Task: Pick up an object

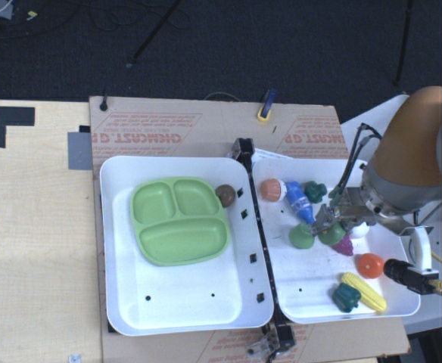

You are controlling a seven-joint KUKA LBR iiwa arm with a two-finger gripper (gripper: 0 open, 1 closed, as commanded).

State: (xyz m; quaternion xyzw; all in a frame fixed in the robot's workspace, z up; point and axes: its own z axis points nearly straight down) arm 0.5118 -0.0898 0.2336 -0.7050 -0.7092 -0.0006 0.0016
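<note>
While the arm [410, 153] reaches in over the right bin [312, 305], the hand [328, 221] sits low among a tight cluster of toys; whether it is open, closed or gripping anything cannot be told, since the wrist hides the working end. Task's thing not specified; nearest candidates are the green ball [302, 238] and a second green piece [332, 235] touching the hand's lower end, with a purple piece [344, 245] just beside them. Blue bottle [299, 203] and dark green toy [315, 191] lie just above, peach ball [271, 190] near the divider. Orange ball [369, 265], yellow corn [365, 292] and teal block [346, 298] sit apart toward the near corner. Left bin [130, 293] holds green divided plate [179, 220] and brown ball [225, 195]. Judgement: descent-to-grasp step, lift not begun. Next move calls for closing on one green piece only, then a straight lift; crowding makes a nudge or double contact likely.
</note>
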